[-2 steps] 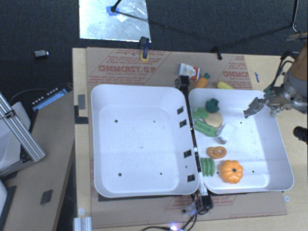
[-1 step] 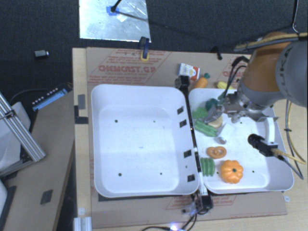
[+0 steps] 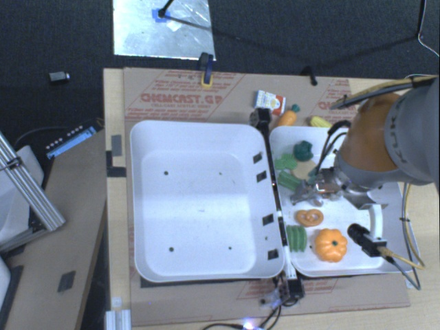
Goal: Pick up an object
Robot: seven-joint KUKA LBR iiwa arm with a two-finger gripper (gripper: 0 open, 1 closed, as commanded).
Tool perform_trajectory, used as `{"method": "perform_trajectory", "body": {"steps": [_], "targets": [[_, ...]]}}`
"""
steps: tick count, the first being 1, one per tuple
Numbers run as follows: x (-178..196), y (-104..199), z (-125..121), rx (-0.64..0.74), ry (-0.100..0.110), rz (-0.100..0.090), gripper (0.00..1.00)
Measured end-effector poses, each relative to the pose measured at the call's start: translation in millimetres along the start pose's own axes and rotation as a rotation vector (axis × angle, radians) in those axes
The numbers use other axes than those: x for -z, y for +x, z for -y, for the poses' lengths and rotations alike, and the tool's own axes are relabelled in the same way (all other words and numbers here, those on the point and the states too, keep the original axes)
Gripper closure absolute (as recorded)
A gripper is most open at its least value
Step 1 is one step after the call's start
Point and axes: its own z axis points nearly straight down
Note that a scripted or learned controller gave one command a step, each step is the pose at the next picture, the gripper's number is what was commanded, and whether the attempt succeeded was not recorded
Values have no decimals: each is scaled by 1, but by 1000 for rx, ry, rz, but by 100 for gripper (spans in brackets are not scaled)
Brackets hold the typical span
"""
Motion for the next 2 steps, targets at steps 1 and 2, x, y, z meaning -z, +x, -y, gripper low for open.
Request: {"method": "perform_trajectory", "body": {"steps": [1, 2], "targets": [[57, 69, -25, 1, 9, -7, 0], [86, 155, -104, 13, -2, -9, 0]]}}
